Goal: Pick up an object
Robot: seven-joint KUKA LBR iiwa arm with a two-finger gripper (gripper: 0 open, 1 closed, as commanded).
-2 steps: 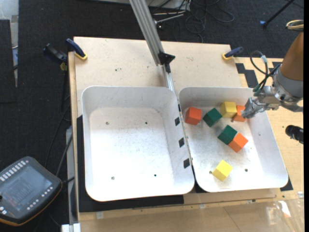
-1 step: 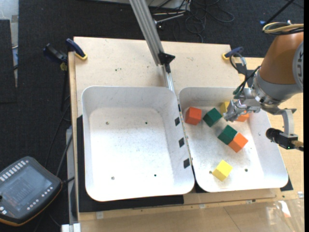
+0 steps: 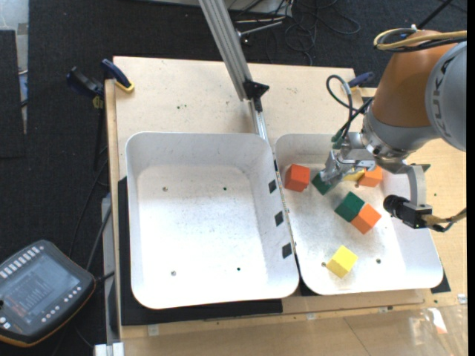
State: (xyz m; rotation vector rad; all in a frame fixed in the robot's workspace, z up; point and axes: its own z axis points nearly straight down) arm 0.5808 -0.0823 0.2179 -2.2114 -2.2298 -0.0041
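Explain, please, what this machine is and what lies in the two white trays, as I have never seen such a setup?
It is one robot arm, grey with an orange band, reaching in from the right of a single camera fixed above a bench and looking down at a slant. Its claw is low in the right bin, beside a dark green block; whether it grips anything cannot be told. In that bin lie an orange cube, an orange piece partly behind the claw, a green block touching an orange one, and a yellow cube. The left bin sits beside it. A handheld controller lies at lower left.
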